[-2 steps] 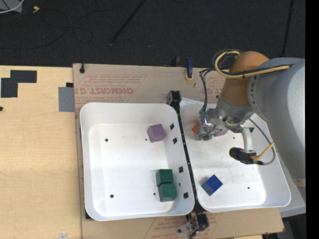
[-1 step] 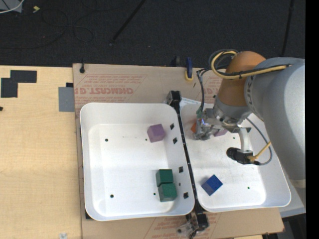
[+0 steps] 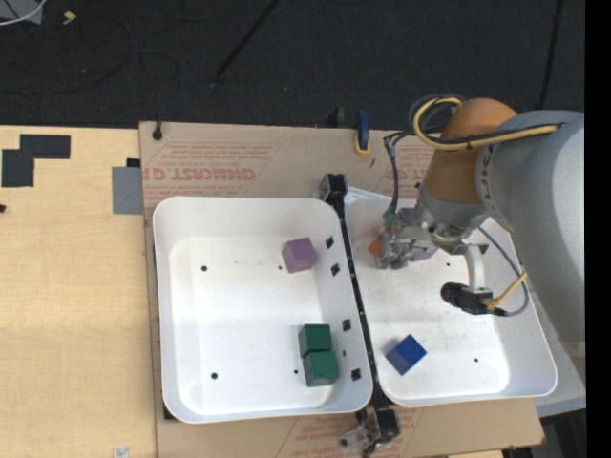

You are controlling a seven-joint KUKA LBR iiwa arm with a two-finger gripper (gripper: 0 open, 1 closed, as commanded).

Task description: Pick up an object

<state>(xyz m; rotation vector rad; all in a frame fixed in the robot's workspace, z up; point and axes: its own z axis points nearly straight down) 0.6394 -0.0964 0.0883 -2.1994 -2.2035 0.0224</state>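
1. Desk layout: two shallow white bins stand side by side. The left bin contains a purple cube toward the far side and a green block at the near right, close to the dividing wall.
2. The right bin contains a blue cube at the near left, and a small orange-red object at the far left.
3. The claw is low over the far-left part of the right bin, just beside the orange-red object. Its opening is obscured by the wrist body: whether it is wide, narrow or holding anything cannot be told.
4. Likely target: the orange-red object. Contact with the claw cannot be confirmed.
5. Handling estimate: the object appears small, light and rigid. A light piece may slide on the smooth bin floor if nudged.
6. Recommended hold: across two opposite sides, centred, with the claw descending vertically.
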